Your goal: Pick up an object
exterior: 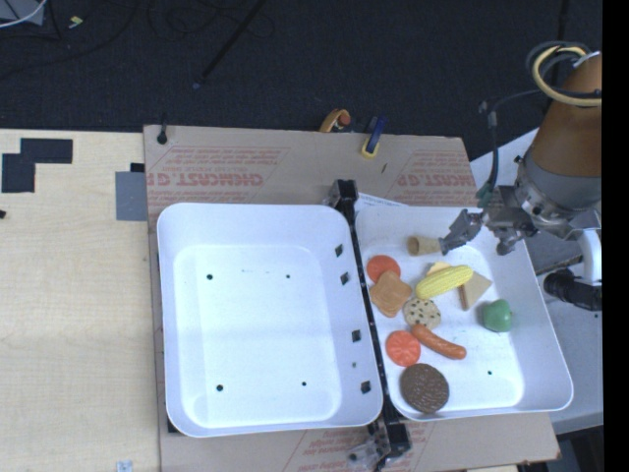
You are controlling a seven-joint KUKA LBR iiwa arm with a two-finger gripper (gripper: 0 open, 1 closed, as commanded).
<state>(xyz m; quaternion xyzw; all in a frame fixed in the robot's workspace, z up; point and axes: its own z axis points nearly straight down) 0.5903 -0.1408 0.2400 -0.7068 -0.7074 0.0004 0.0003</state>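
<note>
The right bin holds several toy foods. A yellow corn cob lies beside a tan wedge, with a brown toast square and a speckled cookie to their left. A green ball, an orange sausage, two red discs, a dark brown patty and a small tan cylinder are spread around them. My gripper hangs over the bin's far right part, just beyond the corn. It is open, with nothing between its fingers.
The left bin sits beside the right one, with a black clamped divider between them. Both rest on a cardboard sheet. The arm's orange band rises at the right edge.
</note>
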